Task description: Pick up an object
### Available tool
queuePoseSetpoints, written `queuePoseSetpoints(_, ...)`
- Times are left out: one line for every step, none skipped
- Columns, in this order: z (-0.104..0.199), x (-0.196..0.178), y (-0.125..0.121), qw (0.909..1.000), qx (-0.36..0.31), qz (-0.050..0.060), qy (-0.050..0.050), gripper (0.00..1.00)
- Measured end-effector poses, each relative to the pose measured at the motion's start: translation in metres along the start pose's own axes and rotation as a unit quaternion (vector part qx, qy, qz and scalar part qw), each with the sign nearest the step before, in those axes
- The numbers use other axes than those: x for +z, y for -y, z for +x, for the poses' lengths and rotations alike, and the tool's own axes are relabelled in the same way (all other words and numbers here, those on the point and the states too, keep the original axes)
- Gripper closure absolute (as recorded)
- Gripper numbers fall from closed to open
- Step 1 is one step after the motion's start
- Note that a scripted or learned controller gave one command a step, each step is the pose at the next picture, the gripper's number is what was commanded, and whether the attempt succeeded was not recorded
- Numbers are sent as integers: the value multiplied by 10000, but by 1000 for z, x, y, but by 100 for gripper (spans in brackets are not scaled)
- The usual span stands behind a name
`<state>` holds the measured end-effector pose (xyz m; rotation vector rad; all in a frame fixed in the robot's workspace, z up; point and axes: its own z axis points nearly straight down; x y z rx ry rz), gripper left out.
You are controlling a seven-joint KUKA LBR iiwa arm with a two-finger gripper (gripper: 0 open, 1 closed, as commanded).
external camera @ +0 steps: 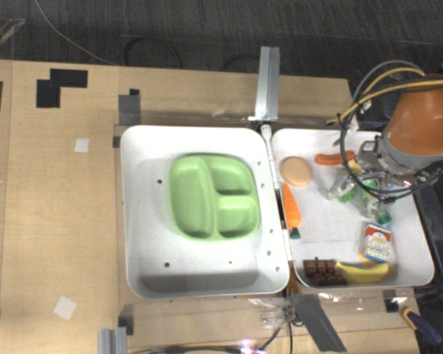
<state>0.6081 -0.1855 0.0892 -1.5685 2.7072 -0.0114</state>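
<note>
My gripper hangs low over the upper right part of the right bin, under the orange band of the arm. Small green pieces lie beside and under it, and another green bit lies just below. A red sausage and a tan round bun are to its left. A carrot lies along the bin's left wall. A small carton, a banana and a brown chocolate piece sit near the front.
The left bin holds a green divided plate. A metal post stands behind the wall between the bins. Cables loop above the arm at the right.
</note>
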Motion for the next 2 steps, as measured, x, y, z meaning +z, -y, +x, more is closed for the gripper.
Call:
queuePoseSetpoints(-34, 1, 2, 9998, 178, -14, 4, 0)
queuePoseSetpoints(-44, 0, -14, 9998, -185, -5, 3, 0)
